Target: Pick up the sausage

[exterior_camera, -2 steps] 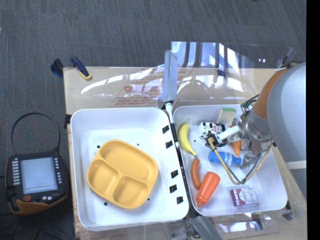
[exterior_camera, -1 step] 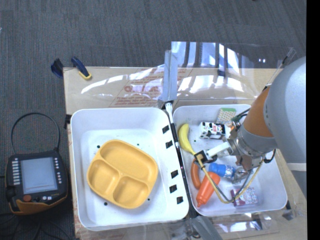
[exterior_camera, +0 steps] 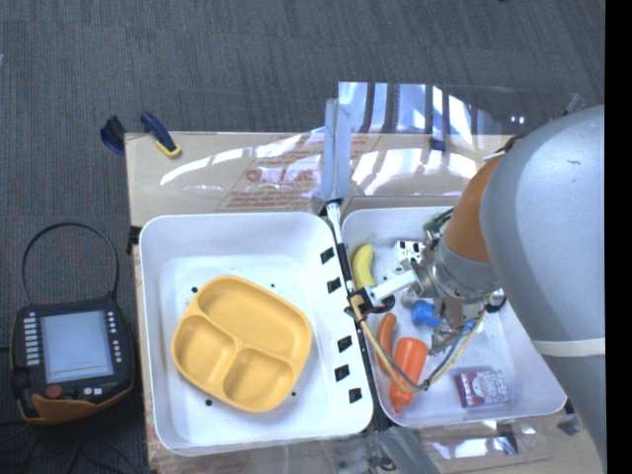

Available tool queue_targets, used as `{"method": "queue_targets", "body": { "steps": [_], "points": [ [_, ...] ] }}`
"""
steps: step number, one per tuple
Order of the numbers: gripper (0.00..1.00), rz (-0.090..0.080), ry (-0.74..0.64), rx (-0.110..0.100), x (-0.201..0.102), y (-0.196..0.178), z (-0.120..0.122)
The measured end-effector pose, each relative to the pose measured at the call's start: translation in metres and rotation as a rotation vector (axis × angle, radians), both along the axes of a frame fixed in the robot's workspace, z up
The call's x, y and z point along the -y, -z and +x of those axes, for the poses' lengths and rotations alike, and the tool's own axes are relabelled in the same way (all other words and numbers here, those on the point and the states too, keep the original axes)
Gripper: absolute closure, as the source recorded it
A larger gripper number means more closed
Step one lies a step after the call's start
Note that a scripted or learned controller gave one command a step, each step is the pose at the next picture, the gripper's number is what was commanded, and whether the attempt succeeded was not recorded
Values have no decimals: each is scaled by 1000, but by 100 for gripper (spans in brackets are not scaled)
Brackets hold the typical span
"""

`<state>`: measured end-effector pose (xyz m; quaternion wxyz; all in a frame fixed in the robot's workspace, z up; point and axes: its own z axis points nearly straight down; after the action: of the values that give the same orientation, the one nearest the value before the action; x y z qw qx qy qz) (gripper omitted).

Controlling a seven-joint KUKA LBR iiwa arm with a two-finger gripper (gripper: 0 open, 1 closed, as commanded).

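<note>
The sausage [exterior_camera: 385, 331], a short reddish-brown link, lies in the right bin [exterior_camera: 538, 383] near its left wall, just below a banana [exterior_camera: 363, 264]. My gripper [exterior_camera: 436, 302] hangs low over the middle of that bin, a little to the right of the sausage and slightly above it. The grey arm and its orange band cover the bin's right part. Nothing can be made out in the gripper's grasp.
An orange carrot [exterior_camera: 408, 361] lies right beside the sausage, toward the front. A small blue item [exterior_camera: 426, 314] sits under the gripper and a dark red packet [exterior_camera: 484, 386] at the front right. The left bin [exterior_camera: 158, 265] holds a yellow divided plate [exterior_camera: 242, 342]. Yellow cables loop over the carrot.
</note>
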<state>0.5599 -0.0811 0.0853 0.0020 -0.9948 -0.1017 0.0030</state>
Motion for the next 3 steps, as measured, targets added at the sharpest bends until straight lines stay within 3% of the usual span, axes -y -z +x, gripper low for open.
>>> {"method": "queue_targets", "body": {
  "steps": [1,2,3],
  "points": [
    [0,10,-6,-20,43,-1,65],
    [0,14,-20,-4,100,-3,46],
    [0,0,-3,3,129,-71,28]
  ]
}}
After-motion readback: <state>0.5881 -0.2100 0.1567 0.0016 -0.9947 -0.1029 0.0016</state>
